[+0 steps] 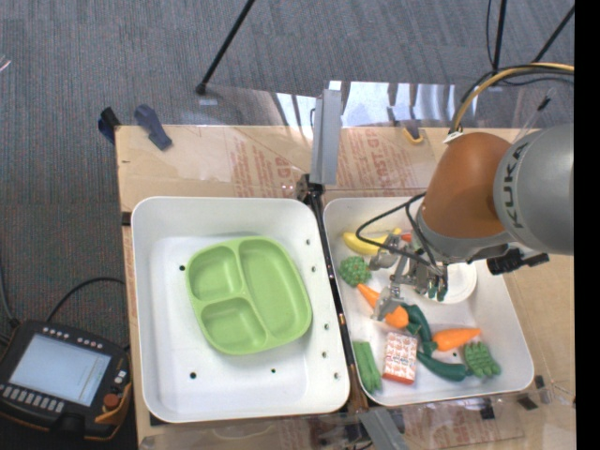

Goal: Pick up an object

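Note:
My gripper (394,298) hangs low in the right bin (517,331), below the arm's orange band. Its tip is just above a small orange piece (398,318) and beside a short carrot (367,295). A broccoli floret (353,270) and a yellow banana (360,244) lie to its left and upper left. A red and white carton (400,357), a dark green curved vegetable (433,352), a second carrot (457,337), a leafy green piece (481,359) and a green pod (367,366) lie nearer the front. I see nothing lifted.
The left bin (159,242) holds a light green divided plate (248,293). A small white dish (457,284) sits under the wrist in the right bin. A pendant (61,373) lies off the bench at lower left. A metal post (325,143) stands behind the bins.

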